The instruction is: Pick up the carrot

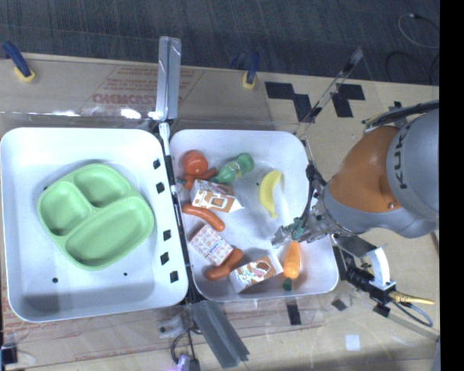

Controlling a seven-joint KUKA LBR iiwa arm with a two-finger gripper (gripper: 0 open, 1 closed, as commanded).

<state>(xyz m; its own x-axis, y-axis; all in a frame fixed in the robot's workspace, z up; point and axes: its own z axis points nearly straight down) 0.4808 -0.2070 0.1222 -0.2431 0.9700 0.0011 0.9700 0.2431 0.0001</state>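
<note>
The carrot (292, 260) lies in the right bin (298, 144), lower right of the frame; the gripper (294, 231) sits just above it. Whether it grips anything, I cannot tell.

The arm (387, 184) reaches in, its tool (294, 233) hanging low.

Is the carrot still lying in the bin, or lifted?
Cannot tell: the carrot hangs directly under the gripper, within the right bin.
</note>
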